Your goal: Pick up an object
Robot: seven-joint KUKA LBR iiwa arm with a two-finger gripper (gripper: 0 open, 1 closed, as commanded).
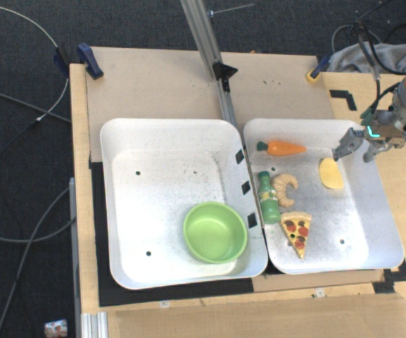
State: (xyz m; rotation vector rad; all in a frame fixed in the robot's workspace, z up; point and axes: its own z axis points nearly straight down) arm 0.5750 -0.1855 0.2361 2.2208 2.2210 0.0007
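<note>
The right bin (371,241) holds an orange carrot (285,147) at its far left, a yellow oval piece (331,173), a tan croissant (286,184), a green bottle (267,197) lying along the left wall, and a pizza slice (297,230). My gripper (357,148) hovers over the bin's far right corner, just up and right of the yellow piece. Its two dark fingers stand apart, open, with nothing between them.
A green bowl (214,232) sits in the left bin (129,189) near its front right corner. A metal pole (201,27) slants down to the gap between the bins. Cables and grey cloth (371,51) lie at the bench's far right.
</note>
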